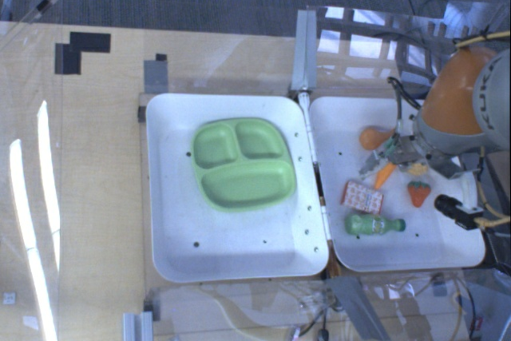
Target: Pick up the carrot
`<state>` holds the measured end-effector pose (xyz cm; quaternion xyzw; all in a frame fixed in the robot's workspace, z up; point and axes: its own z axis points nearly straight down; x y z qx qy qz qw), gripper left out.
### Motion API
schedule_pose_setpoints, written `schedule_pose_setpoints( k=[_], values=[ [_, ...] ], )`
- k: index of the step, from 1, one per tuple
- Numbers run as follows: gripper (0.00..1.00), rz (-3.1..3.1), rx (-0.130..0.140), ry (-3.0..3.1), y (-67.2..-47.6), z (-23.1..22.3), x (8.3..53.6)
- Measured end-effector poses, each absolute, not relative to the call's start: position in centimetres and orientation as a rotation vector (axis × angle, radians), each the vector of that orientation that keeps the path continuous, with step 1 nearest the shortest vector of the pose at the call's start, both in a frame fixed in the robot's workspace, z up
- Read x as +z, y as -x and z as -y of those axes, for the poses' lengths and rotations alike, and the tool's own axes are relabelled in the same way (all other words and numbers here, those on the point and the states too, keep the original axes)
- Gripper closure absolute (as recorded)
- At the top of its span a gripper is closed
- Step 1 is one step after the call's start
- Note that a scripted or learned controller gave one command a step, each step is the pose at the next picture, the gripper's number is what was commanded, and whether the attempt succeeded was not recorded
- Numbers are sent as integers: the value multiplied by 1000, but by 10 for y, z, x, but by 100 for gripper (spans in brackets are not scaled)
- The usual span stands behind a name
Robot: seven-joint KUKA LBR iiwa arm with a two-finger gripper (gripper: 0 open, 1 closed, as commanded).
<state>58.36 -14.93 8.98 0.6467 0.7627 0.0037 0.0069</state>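
The carrot (pixel 383 175), small and orange, lies slanted on the floor of the right bin (pixel 447 247), near its middle. My gripper (pixel 382 160) reaches in from the right and hangs low, just over the carrot's upper end. Its fingers (pixel 370 166) are spread, one to the carrot's left and one at its upper right. The gripper is open and nothing is lifted in it. The grey arm with its orange band (pixel 452 100) covers the bin's right back corner.
Also in the right bin are a round orange fruit (pixel 370 138), a strawberry (pixel 418 193), a red-and-white packet (pixel 363 196), a green bottle (pixel 374 225) lying flat and a small yellow piece (pixel 417 168). The left bin (pixel 168 172) holds a green divided plate (pixel 243 162).
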Motion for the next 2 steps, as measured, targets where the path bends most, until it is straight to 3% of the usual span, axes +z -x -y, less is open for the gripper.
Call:
schedule_pose_setpoints(
  k=[1, 2],
  values=[
    [100, -2388, 18, -2017, -586, 147, 100],
    [100, -2658, 7, -1660, -625, 32, 201]
  ],
)
